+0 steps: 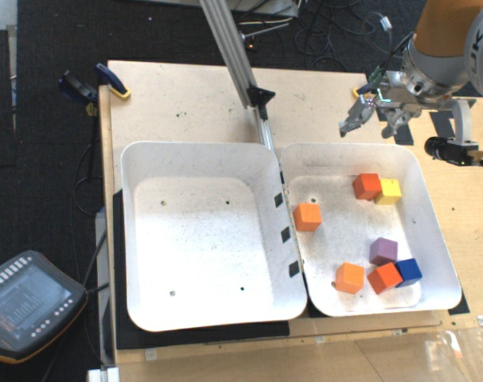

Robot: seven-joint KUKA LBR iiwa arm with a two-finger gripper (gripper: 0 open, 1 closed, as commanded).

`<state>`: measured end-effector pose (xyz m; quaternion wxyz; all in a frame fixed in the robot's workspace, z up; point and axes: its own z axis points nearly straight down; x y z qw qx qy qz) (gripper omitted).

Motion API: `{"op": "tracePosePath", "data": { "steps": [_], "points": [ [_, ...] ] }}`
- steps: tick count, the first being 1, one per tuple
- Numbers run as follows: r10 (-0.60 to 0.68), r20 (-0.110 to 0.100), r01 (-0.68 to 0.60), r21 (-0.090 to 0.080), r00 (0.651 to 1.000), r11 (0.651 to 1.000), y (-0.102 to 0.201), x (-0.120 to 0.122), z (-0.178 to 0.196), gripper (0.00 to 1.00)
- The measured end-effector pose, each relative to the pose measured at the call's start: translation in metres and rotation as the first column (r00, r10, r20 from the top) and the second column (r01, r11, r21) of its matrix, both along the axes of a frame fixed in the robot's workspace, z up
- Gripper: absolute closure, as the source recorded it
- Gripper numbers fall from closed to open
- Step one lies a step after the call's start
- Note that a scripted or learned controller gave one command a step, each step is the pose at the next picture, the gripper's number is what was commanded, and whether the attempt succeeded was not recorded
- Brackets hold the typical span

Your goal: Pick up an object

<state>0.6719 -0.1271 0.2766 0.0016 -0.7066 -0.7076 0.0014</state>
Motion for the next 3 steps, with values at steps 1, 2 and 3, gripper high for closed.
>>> {"op": "tracePosePath", "data": {
  "steps": [1,2,3],
  "points": [
    [0.002,0.004,-0.002,-0.001,1.0,1.0,0.0,0.001,0.003,0.0],
    [-0.001,0.0,0.001,0.0,1.0,1.0,0.006,-0.006,-0.045,0.0],
    [0.0,-0.001,0.0,0.0,1.0,1.0,0.014,-0.012,-0.093,0.0]
  ]
}}
